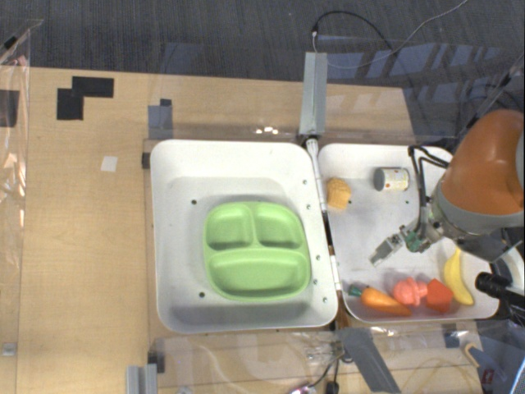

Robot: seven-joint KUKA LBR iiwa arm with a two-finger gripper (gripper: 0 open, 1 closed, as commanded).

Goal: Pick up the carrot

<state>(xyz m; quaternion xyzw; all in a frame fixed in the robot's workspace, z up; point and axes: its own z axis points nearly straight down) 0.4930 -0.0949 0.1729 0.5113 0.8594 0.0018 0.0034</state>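
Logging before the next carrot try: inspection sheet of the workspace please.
Surface: wooden bench bearing two white bins.
Job's things: orange carrot lying at right bin's near edge.
Clutter: yellow banana, pink toy, red toy, tan lump, grey cylinder; green divided plate in left bin.
Grippers: two-finger gripper above right bin, holding nothing.
Cables: black cables behind bins.
Surroundings: dark carpet.

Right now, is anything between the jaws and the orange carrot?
No. In the camera view, only bare white bin floor separates the gripper from the orange carrot.
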